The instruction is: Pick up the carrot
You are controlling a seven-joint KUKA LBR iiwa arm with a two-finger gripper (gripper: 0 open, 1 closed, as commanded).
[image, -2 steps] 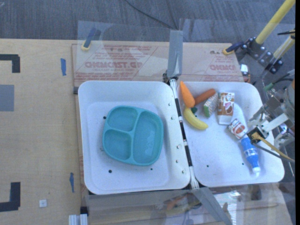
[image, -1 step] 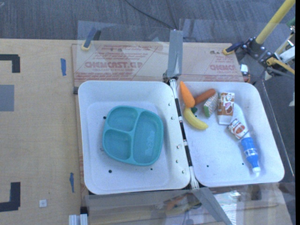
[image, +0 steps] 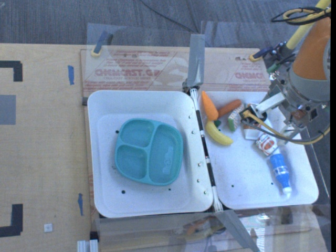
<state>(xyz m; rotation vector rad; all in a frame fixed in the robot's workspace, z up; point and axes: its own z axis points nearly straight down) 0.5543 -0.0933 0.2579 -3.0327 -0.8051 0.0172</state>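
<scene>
The carrot [image: 209, 106] is a stubby, smooth, bright orange piece. It lies slantwise in the right-hand bin [image: 307, 193], close to the wall that divides the two bins and near the far corner. It is well apart from the gripper [image: 295, 117], on the side away from the arm, and nothing grips it. The gripper hangs over the bin's far right part, and I cannot tell whether its jaws are apart or together. Between the carrot and the gripper lies a reddish-brown sausage [image: 229, 107], just beside the carrot. A yellow banana [image: 218, 134] lies just below the carrot in the view. The left-hand bin [image: 102, 193] holds a teal divided plate [image: 149, 151]. Both bins sit on a pale wooden bench [image: 42, 156] marked with blue and black tape, with grey carpet [image: 63, 7] beyond.
</scene>
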